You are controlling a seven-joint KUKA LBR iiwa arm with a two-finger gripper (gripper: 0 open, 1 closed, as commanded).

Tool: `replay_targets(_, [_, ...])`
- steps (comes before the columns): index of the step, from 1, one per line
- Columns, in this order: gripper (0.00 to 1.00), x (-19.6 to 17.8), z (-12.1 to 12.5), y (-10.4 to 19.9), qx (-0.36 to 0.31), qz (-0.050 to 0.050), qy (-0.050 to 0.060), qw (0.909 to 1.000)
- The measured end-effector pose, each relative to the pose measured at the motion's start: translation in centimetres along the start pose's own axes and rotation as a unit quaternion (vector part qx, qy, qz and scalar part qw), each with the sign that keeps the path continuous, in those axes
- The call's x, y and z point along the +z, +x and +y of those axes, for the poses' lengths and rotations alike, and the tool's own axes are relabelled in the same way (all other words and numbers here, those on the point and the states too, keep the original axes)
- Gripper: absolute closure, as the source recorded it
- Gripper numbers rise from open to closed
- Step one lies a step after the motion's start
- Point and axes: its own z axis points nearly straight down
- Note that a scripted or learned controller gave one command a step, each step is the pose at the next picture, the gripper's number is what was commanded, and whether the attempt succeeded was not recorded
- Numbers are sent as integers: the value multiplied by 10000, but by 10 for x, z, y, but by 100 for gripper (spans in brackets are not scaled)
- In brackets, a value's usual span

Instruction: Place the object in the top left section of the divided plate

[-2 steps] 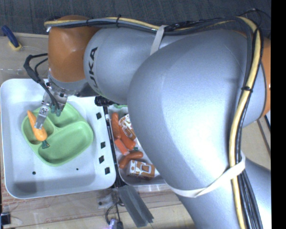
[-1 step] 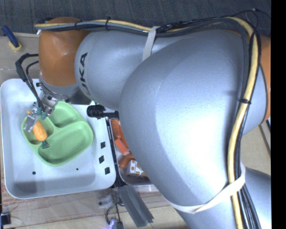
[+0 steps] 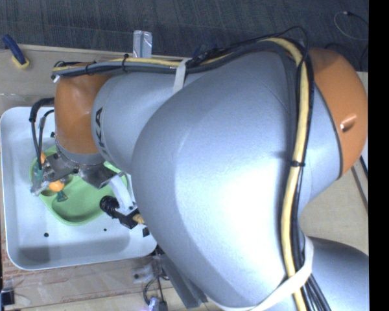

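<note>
A green divided plate (image 3: 80, 207) lies in the left white bin (image 3: 26, 254), mostly covered by the arm. My gripper (image 3: 47, 179) hangs over the plate's left edge, below the orange wrist band (image 3: 74, 118). A small orange object (image 3: 54, 187) sits right at the gripper's tip, over the plate's left part. I cannot make out whether the gripper holds it or it rests on the plate. The plate's dividers and its upper sections are hidden by the wrist.
The grey arm (image 3: 233, 173) covers the right bin and most of the bench. A blue and yellow clamp (image 3: 16, 52) sits at the bench's far left corner. A metal post (image 3: 142, 43) stands at the back edge. Bare bin floor (image 3: 71, 245) shows below the plate.
</note>
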Motion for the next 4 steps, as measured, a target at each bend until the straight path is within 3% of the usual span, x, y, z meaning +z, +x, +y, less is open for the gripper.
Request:
replay_targets(1, [0,-56,-56,15,-1091,-2,-5,9940])
replay_targets(2, [0,44,-70,11,1073,-1,-9,9942])
replay_targets(3, [0,-91,-82,-14,2667,6,-17,9638])
replay_targets(4, [0,-52,-62,32,5300,1,8,8480])
